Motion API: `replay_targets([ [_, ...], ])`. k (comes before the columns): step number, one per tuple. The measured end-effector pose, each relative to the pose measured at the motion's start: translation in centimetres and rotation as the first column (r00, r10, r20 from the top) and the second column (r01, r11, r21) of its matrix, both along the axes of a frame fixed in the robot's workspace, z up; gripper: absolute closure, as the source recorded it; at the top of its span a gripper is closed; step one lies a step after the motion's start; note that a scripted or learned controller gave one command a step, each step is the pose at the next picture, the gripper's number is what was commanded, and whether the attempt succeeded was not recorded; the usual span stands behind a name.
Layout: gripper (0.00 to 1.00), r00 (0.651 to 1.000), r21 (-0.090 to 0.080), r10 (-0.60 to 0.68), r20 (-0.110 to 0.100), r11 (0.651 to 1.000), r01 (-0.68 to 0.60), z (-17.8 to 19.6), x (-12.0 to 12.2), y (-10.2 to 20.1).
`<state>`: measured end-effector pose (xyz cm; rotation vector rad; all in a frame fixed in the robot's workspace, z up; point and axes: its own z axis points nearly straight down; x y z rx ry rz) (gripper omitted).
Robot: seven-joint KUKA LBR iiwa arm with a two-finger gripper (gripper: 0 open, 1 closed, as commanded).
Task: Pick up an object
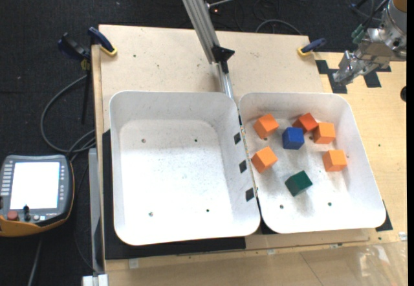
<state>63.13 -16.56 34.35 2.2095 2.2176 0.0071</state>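
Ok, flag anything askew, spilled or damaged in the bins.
Nothing stands out. The blocks all lie inside the right bin: five orange, one blue block, one green block. The gripper sits outside it.

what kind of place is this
Likely a robotics lab: a teach pendant lies beside the bench, two white bins hold small coloured blocks, and cables trail over the dark floor.

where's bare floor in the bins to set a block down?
The left bin has bare floor wall to wall. In the right bin, a free strip runs along the near wall, below the green block. The far half is crowded: orange blocks packed around the blue block. The gripper is outside, beyond the far right corner.
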Motion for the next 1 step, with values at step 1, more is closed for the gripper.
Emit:
replay_targets([
  [1, 1.0, 1.0, 0.004, -0.006, -0.016, 1.0, 0.006, -4.6, -3.05, -0.67],
])
